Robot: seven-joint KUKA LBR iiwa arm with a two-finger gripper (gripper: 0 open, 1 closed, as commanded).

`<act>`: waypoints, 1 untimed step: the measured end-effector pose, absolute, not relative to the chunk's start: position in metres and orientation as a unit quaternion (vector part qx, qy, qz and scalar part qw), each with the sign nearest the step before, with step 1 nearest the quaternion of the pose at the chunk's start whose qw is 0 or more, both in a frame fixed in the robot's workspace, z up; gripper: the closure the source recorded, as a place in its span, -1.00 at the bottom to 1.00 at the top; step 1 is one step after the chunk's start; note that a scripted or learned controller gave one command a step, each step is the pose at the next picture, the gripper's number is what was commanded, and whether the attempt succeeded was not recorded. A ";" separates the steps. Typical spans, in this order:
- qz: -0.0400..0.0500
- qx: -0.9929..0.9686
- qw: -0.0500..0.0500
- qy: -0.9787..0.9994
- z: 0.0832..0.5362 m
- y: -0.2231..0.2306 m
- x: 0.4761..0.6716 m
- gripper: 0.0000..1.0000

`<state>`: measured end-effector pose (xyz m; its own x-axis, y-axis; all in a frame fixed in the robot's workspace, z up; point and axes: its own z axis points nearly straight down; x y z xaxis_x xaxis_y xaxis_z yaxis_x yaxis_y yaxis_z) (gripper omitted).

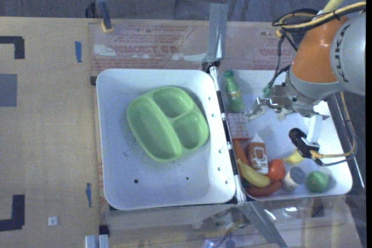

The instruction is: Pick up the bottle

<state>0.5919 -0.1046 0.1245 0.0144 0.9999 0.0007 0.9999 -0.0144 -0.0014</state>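
We are looking down on two white bins on the bench. The green bottle [233, 92] is lying at the far left corner of the right bin [337, 142], against the wall shared with the left bin [110, 142], its long axis running near to far, cap at the far end. The tool [268, 107] is hovering just right of the bottle, slightly nearer, so we are judging the coming move as a short shift left and far. We cannot tell whether the tool is released or clenched; the wrist is hiding much of it. Nothing is visibly gripped. A green divided plate [168, 123] is sitting in the left bin.
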 end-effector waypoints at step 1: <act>-0.002 -0.726 -0.003 -0.688 0.088 -0.101 0.660 -1.00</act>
